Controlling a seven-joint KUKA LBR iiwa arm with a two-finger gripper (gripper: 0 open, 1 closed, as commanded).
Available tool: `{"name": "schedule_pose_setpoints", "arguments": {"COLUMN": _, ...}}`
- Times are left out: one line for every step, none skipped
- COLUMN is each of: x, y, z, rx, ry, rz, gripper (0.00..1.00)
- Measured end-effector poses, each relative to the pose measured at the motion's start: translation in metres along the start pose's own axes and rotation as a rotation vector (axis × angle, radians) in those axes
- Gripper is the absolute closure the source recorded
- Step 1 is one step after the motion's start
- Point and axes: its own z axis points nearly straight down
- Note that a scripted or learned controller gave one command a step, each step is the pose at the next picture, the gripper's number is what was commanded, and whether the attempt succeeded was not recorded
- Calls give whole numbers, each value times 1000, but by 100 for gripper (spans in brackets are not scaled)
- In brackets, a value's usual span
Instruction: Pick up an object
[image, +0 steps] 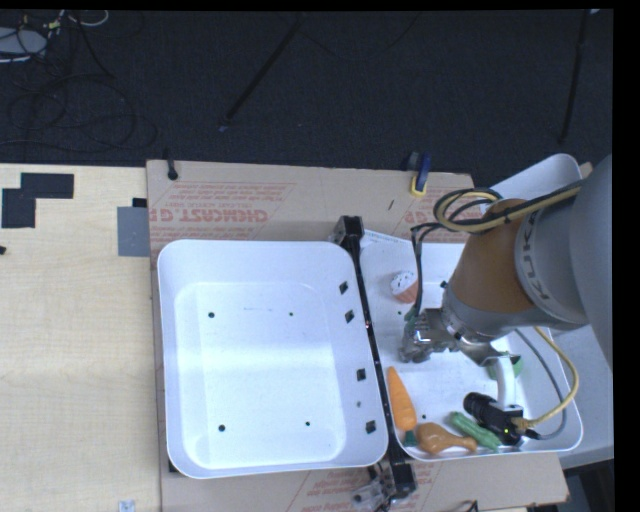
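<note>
Two white bins, left bin (260, 360) bare, right bin (570, 430) holding carrot (401, 398), jaws' opening cannot be told

The left bin (262, 365) and the right bin (566, 432) look like smooth white plastic with a soft sheen. Under them lies a matt brown cardboard sheet (300, 200) with red print. The counter (70, 340) shows a pale wood grain, dull in finish. The pincer (418, 340) looks like bright bare metal, though it is blurred. The carrot (401, 398) seems smooth orange plastic. The arm's band (490, 265) is satin orange.
</note>
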Motion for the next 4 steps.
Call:
{"name": "schedule_pose_setpoints", "arguments": {"x": -1, "y": 0, "z": -10, "rx": 4, "ry": 1, "rz": 4, "gripper": 100}}
{"name": "schedule_pose_setpoints", "arguments": {"x": -2, "y": 0, "z": -19, "rx": 5, "ry": 2, "rz": 9, "gripper": 100}}
{"name": "schedule_pose_setpoints", "arguments": {"x": -3, "y": 0, "z": -28, "rx": 7, "ry": 2, "rz": 13, "gripper": 100}}
{"name": "schedule_pose_setpoints", "arguments": {"x": -4, "y": 0, "z": -38, "rx": 8, "ry": 2, "rz": 17, "gripper": 100}}
